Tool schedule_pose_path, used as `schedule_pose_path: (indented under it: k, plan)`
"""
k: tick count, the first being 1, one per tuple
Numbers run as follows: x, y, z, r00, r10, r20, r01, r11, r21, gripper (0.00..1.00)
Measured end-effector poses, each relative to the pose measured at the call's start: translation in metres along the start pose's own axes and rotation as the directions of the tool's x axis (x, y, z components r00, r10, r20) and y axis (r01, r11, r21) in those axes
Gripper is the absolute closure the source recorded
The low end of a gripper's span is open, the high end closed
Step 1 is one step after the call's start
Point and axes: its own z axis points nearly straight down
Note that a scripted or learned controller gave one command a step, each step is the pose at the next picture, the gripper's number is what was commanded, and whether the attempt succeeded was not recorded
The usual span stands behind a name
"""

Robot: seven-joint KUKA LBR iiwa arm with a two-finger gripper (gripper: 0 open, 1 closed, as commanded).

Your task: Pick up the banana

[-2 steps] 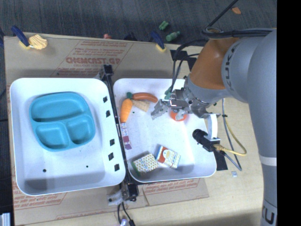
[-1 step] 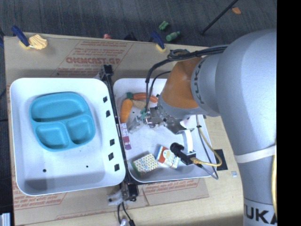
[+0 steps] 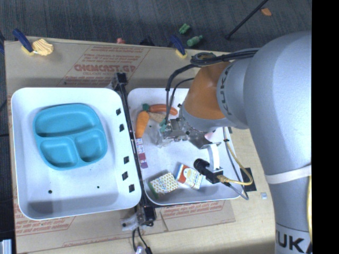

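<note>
My gripper hangs low over the upper middle of the right bin, with the grey arm and its orange band reaching in from the right. Just left of the gripper lies an orange carrot, upright along the bin's left wall. A second orange, carrot-like piece lies crosswise just above the gripper. The wrist and arm hide the bin's right half and much of its back.
At the right bin's front lie a small orange-and-white carton and a patterned box. The left bin holds a blue compartment tray. A black divider rail runs between the bins.
</note>
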Motion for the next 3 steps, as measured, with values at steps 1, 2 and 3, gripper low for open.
schedule_pose_path:
  k: [1, 2, 3]
  plan:
    - [0.000, 0.000, -0.010, 1.000, -0.005, 0.001, 0.005, 1.000, 0.002, 1.00]
    - [-0.005, 0.067, 0.010, 0.995, 0.096, -0.001, -0.096, 0.995, -0.002, 1.00]
    - [0.071, 0.100, -0.092, 0.991, 0.136, -0.002, -0.136, 0.991, -0.005, 1.00]
